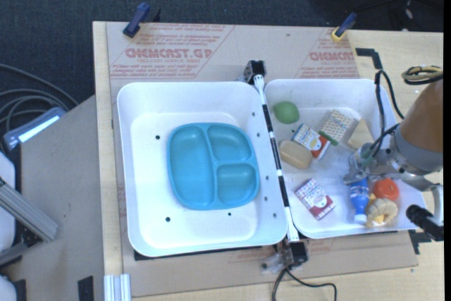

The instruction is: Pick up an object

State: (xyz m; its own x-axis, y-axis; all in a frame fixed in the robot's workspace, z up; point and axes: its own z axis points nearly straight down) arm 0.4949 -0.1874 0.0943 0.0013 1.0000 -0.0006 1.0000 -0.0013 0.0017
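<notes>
Camera view: arm (426, 127) cut off at right edge, gripper (361, 169) low in right bin (317, 89), tips blurred among clutter, can't tell if fingers apart or together. Just near of it sit a blue item (359, 202), orange ball (385, 188) & yellowish lump (380, 211), shapes hard to make out. Red-white packet (314, 197) near-left, tan block (295, 154), green ball (286, 111) far-left w/ open floor round it. Left bin (141, 109) holds blue tray (212, 166), wide white margin. Board (169, 49) reads "CHEMCAST"
</notes>
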